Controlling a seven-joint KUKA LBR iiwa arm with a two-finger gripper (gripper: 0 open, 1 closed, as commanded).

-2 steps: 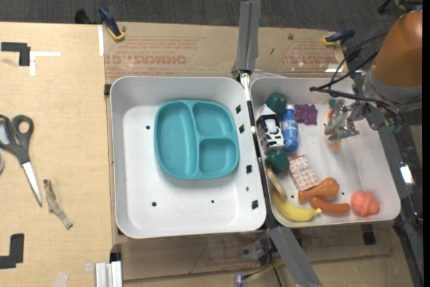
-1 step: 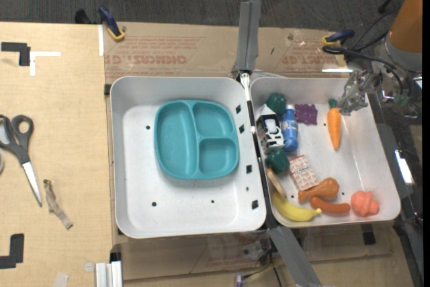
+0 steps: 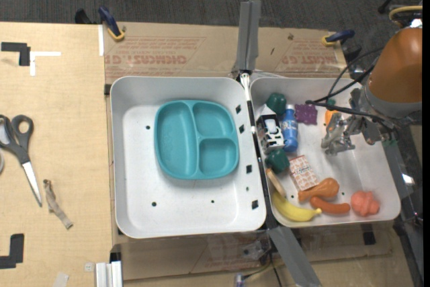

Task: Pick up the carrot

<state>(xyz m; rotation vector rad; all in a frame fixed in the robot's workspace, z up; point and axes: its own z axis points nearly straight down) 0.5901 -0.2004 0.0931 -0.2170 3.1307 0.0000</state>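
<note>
The carrot (image 3: 332, 207), a short orange-red stick, lies near the front of the right bin (image 3: 386, 165), between a yellow banana (image 3: 294, 211) and a pink lump (image 3: 365, 203). My gripper (image 3: 337, 143) hangs over the middle of the right bin, well behind the carrot and slightly to its right. Its two metal fingers stand apart, open, with nothing between them. The arm's orange band (image 3: 401, 67) rises at the right edge.
An orange drumstick-shaped toy (image 3: 319, 189) touches the carrot's back side. A patterned card (image 3: 304, 172), a blue bottle (image 3: 289, 129), green items (image 3: 276, 160), a purple piece (image 3: 306, 113) and a small orange piece (image 3: 328, 117) crowd the right bin. A teal divided plate (image 3: 197, 139) lies in the left bin.
</note>
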